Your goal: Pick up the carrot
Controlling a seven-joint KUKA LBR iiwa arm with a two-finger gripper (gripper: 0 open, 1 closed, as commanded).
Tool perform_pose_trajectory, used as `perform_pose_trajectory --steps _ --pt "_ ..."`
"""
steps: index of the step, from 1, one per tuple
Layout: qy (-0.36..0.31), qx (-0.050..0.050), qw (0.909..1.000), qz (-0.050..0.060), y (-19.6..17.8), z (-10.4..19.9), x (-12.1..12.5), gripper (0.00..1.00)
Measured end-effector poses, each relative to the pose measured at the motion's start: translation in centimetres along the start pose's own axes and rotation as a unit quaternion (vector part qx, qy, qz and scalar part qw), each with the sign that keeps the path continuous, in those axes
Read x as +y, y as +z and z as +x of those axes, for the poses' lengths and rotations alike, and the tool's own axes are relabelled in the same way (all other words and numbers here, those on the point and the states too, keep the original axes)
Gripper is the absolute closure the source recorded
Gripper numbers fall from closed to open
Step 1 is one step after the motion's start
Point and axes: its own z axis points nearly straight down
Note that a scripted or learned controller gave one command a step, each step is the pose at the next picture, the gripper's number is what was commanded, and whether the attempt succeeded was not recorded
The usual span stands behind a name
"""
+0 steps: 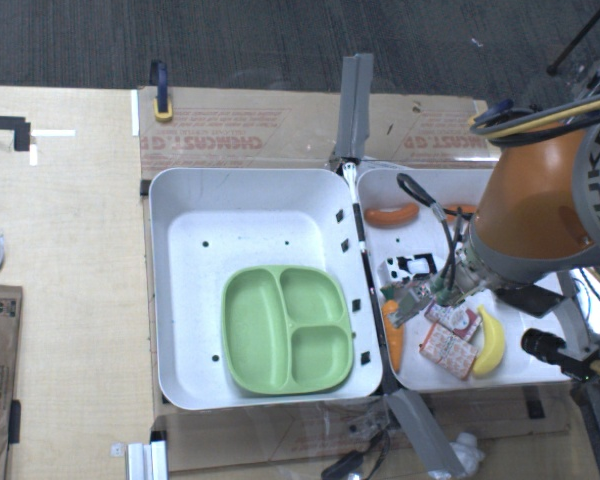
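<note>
Crowded around the gripper (412,303) in the right bin (420,183): carrot (393,340) just left-below against the divider wall, packet (448,346) and banana (491,343) to its right, sausage (392,214) above. Open floor beyond the divider, above the green plate (288,330).

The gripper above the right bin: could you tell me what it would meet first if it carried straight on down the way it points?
Most likely the carrot, lying just below the gripper by the bin's left wall, though depth is unclear.
</note>
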Motion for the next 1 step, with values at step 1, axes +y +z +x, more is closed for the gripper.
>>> perform_pose_trajectory --steps 1 --pt "0.213 -0.001 0.9770 0.000 0.05 1.68 1.79 0.00"
